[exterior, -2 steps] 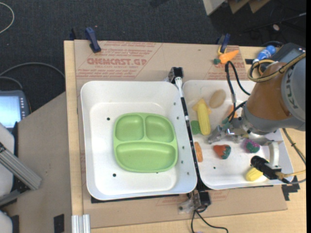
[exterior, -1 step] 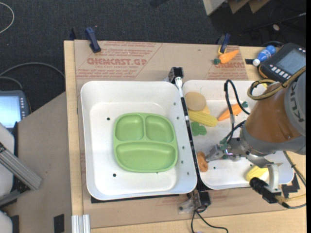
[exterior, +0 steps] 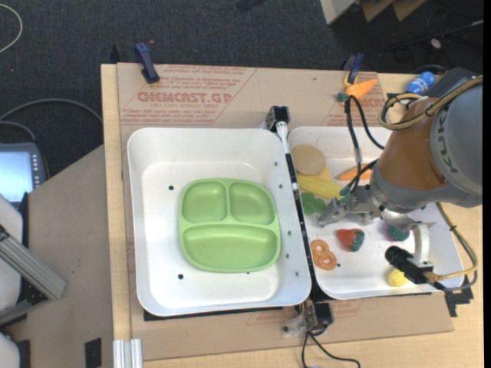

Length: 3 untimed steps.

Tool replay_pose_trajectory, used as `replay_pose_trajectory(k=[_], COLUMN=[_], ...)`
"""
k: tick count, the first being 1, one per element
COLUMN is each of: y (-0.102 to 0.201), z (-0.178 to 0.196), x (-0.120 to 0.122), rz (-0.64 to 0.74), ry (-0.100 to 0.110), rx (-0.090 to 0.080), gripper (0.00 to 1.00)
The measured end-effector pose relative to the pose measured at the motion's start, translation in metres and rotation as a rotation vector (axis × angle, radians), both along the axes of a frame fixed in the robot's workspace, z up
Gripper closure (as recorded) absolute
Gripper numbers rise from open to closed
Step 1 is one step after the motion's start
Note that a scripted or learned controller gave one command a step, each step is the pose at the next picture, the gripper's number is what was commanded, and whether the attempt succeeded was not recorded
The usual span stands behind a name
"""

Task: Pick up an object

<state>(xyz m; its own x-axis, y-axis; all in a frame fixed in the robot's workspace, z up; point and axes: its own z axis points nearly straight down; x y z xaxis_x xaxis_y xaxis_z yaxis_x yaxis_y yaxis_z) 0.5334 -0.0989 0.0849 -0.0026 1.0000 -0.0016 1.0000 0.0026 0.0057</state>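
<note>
the left shallow white plastic bin point(exterior: 146, 205) sits on the brown cardboard-covered bench point(exterior: 222, 90) and holds one thing: a pale green plastic plate with three compartments point(exterior: 229, 225), lying flat near the bin's middle. its two smaller compartments are on the far side and the one long compartment on the near side.

the two bins touch along a shared edge, where a black clamp point(exterior: 278, 118) grips the far end.

the right shallow white plastic bin point(exterior: 345, 284) holds a scatter of toy food. at its far left lies a round tan disc like a flat cookie point(exterior: 308, 159). just near of it is a yellow corn cob point(exterior: 318, 185), and touching the corn's near side a small green leafy piece point(exterior: 312, 203). toward the near left corner lies an orange pretzel-shaped ring point(exterior: 324, 254). just right of that is a red strawberry-like piece with a green top point(exterior: 351, 238). an orange sliver point(exterior: 354, 172) shows right of the corn. at the near right is a small yellow piece point(exterior: 397, 279), partly covered by a black fitting.

the grey arm with its orange band point(exterior: 410, 163) hangs over the right half of this bin. the metal two-finger gripper point(exterior: 343, 209) points left, low over the floor between the corn and the strawberry; i cannot tell how wide it stands, and nothing is seen held in it.
</note>
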Motion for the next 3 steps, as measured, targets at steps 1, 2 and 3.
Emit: replay_pose_trajectory(k=[1, 2, 3], y=[0.052, 0.05, 0.042], z=[0.229, 0.231, 0.124], x=[-0.044, -0.044, -0.056], rz=[0.003, 0.0, -0.006], ry=[-0.01, 0.002, 0.017], rx=[0.002, 0.0, 0.003], gripper=[0.0, 1.0, 1.0])
